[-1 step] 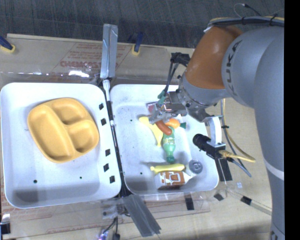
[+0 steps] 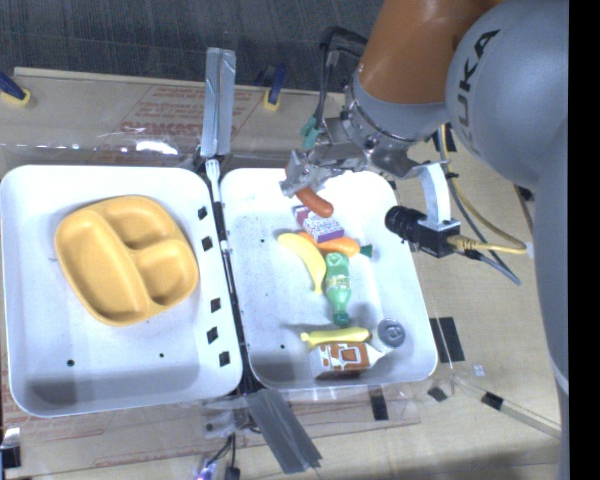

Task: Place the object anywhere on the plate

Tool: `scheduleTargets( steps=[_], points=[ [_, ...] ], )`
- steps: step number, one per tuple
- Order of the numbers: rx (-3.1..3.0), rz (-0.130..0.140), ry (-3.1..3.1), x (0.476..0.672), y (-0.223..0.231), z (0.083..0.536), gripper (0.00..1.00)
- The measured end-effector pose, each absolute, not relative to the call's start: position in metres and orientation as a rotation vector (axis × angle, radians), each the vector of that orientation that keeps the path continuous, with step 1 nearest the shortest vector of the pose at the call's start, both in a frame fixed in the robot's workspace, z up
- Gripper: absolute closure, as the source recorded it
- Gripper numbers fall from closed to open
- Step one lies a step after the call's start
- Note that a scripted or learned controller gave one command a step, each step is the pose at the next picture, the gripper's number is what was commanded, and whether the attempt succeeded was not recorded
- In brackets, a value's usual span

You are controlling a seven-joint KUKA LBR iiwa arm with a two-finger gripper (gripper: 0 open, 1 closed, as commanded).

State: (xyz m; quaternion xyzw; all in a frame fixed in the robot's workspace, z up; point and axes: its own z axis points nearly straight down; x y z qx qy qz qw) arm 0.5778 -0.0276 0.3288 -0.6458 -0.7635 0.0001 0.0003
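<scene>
While the gripper [image 2: 302,176] hangs over the far end of the right bin [image 2: 400,298], it's sitting just above a little toy sausage [image 2: 315,202], and honestly I can't tell how wide the pincer is or whether it has anything clamped, the metal bits blur together from this angle. So I'd guess the sausage is the object it's going for, but that's a judgement call. It lies right at the top of a tight cluster: a small purple-and-white carton [image 2: 322,228] just below it, a carrot-looking orange piece [image 2: 345,245] beside that, then a banana [image 2: 302,256] and a green bottle [image 2: 337,286] running down the middle. Further toward the near edge there's a yellow-and-brown box [image 2: 342,352] and a small grey round thing [image 2: 391,333]. The yellow divided plate [image 2: 127,258] is over in the left bin [image 2: 30,358], well apart from all this, nothing on it. If I were tuning this step, I'd come straight down with the jaws across the sausage's short side, because it's rounded and will squirt out if pinched near an end. I'd also watch the carton touching it, since a sloppy descent could nudge or drag both. Lift clear of the divider between the bins before swinging over, then let go low over any compartment.
</scene>
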Motion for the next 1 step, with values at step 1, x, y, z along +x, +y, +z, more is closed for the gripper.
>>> scheduleTargets(
  steps=[1],
  points=[
    [-1.907, 0.007, -2.492, 0.5915, 0.0510, 0.2494, 1.00]
  ],
)
